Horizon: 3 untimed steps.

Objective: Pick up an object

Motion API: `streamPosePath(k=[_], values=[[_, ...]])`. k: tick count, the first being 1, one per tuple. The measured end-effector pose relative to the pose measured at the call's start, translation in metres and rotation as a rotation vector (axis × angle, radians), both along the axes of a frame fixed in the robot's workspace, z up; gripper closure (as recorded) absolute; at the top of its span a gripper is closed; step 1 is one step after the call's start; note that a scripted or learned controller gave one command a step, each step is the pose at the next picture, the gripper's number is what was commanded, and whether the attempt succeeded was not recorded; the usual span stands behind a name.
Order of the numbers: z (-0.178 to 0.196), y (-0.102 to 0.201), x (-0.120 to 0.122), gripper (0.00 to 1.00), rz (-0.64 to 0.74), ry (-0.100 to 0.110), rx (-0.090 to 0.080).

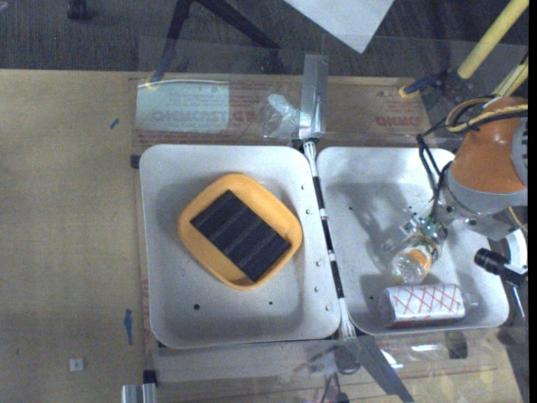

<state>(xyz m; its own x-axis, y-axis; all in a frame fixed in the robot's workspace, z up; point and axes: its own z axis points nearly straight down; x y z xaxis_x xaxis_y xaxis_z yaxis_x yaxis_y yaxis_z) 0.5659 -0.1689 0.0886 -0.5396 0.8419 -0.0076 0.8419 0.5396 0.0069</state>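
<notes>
Highest under the lens, and so nearest it: arm [491, 166], reaching in from the right over the right bin [369, 170], orange band uppermost. Below the wrist, pincer [426, 227], hanging low just above a clear bottle [413, 261]. Judged as poised for a grasp, not as a grasp made. Wide or narrow: cannot tell, the tip being a small tangle of glints and dark cable. Touching the bottle or just clear of it: cannot tell either.

Just beside the bottle, toward the bin's near wall, a white roll [424, 302] with red lattice print, lying on its side, apart from the pincer. Across the divider, in the left bin [168, 309], an orange tray [239, 238] with a dark ribbed inset, well apart from the arm and likely not this try's target.

Cut off at the right edge: most of the arm. Faint against the white plastic: the bottle's outline, with only its orange end plain.
</notes>
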Motion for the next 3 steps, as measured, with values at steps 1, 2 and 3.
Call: streamPosePath(k=[1,2,3], values=[[0.011,0.000,0.002,1.00,0.001,-0.007,-0.001],[0.092,0.072,0.040,1.00,0.089,0.006,0.001],[0.092,0.072,0.040,0.00,0.089,0.007,0.001]])
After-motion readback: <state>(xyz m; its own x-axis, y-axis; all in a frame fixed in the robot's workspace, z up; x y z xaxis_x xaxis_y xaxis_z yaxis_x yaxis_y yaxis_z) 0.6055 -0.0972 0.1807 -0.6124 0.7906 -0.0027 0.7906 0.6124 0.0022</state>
